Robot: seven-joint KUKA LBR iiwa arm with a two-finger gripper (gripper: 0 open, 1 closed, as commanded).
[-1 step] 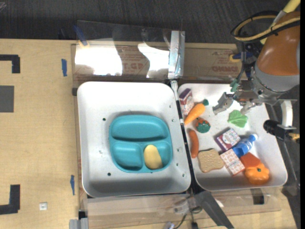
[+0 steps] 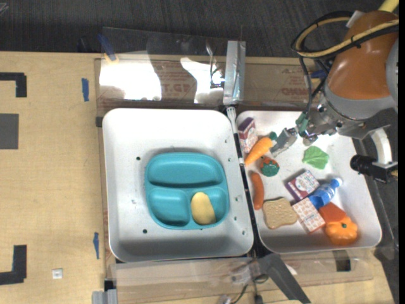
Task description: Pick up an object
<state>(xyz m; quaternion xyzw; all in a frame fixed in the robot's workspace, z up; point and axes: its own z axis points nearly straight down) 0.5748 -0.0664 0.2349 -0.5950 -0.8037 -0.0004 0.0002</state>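
With the gripper hovering beside it, finger state indeterminable, the orange plastic toy carrot lies at the upper-left of the right-hand white bin, probably light, rigid, slippery; grasp across its thick middle.

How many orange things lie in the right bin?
3: a carrot near the divider, a sausage below it, and an orange fruit at the lower right corner. The arm may hide more.
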